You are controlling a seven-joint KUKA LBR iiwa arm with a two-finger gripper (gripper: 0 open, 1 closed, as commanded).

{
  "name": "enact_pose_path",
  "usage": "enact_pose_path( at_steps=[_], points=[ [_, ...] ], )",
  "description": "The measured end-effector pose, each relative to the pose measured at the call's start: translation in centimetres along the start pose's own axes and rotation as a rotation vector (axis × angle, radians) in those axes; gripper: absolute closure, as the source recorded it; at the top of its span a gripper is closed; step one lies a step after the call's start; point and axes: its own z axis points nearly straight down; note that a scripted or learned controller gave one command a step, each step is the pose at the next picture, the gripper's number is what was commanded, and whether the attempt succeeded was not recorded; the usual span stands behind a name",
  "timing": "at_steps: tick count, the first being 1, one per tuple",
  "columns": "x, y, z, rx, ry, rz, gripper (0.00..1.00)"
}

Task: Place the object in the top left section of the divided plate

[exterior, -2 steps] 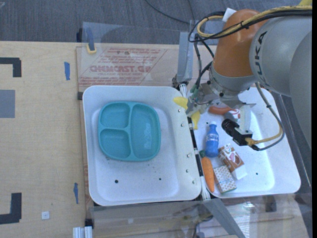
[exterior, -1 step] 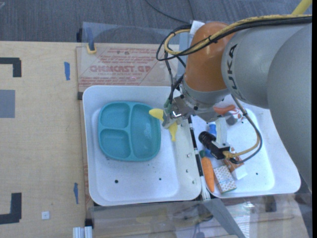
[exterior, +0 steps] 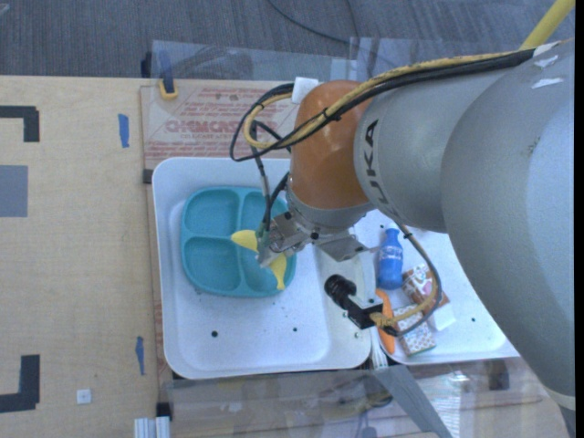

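Note:
A teal divided plate (exterior: 214, 245) lies in the left white bin (exterior: 237, 345). My gripper (exterior: 274, 246) hangs over the plate's right edge, low and close to it. It is shut on a yellow curved object (exterior: 245, 238), which sticks out to the left of the fingertips and shows again below them at the plate's lower right rim. The plate's left sections are bare. The orange wrist band and grey arm hide the plate's upper right corner.
In the right bin (exterior: 474, 327) stand a blue bottle (exterior: 391, 259), a small snack packet (exterior: 421, 286), a patterned box (exterior: 419, 339) and an orange item (exterior: 387, 325). The arm covers most of that bin. A wooden bench lies to the left.

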Motion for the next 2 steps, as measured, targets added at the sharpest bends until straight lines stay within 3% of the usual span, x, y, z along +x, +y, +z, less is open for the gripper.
enact_pose_path(
  at_steps=[1, 2],
  points=[
    [2.9, -1.6, -6.3, -0.004, -0.001, -0.026, 1.00],
    [2.9, -0.3, -3.3, -0.001, 0.000, -0.078, 1.00]
  ],
)
